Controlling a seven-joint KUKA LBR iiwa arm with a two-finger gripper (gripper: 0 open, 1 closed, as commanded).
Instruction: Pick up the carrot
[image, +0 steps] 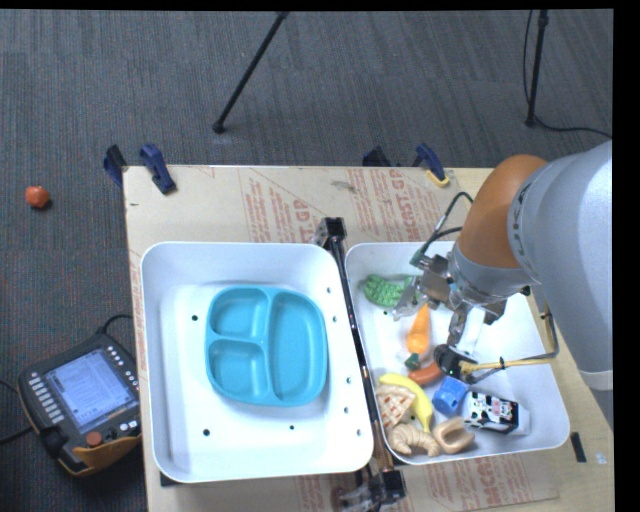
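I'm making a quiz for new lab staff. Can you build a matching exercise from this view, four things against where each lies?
1. blue divided plastic plate
2. orange toy carrot
3. small red ball
4. yellow toy banana

a. on the carpet
b. view's right bin, beside the claw
c. view's left bin
d. view's right bin, next to a blue cube

Pairs: 1-c, 2-b, 3-a, 4-d.

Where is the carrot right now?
In the camera view, the carrot lies in the right bin, close to the gripper, between the green toy above and the banana below.
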